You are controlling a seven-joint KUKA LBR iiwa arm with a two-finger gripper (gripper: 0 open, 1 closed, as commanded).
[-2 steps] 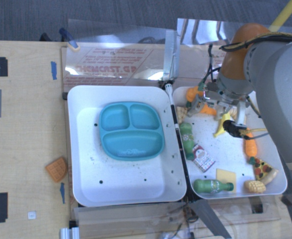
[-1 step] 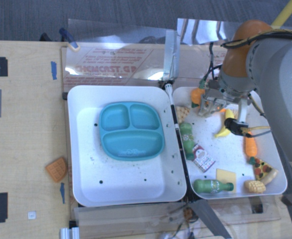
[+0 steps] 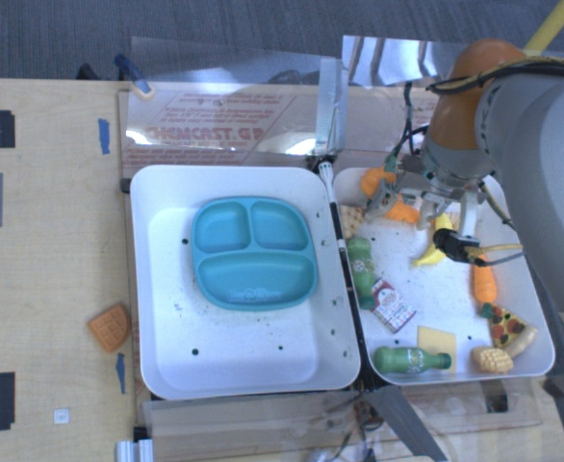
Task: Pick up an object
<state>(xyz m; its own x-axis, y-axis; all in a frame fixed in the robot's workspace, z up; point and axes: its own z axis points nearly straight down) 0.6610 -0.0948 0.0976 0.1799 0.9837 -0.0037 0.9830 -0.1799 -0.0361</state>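
The right bin (image 3: 537,301) holds several toy foods. At its far end are an orange piece (image 3: 403,213), a second orange piece (image 3: 373,183) and a yellow banana (image 3: 429,250). My gripper (image 3: 428,206) hangs low over that far end, just above the orange piece and the banana, with the grey arm and its orange band behind it. Cables and the wrist hide how the gripper stands. Nothing shows clearly as lifted off the bin floor.
Also in the right bin: a carrot (image 3: 484,284), pizza slice (image 3: 509,330), corn (image 3: 494,359), cheese (image 3: 436,339), green bottle (image 3: 412,359), red-white packet (image 3: 393,306), green pickle (image 3: 361,263). The left bin (image 3: 166,354) holds a blue divided plate (image 3: 253,253). A waffle (image 3: 109,327) lies on the bench.
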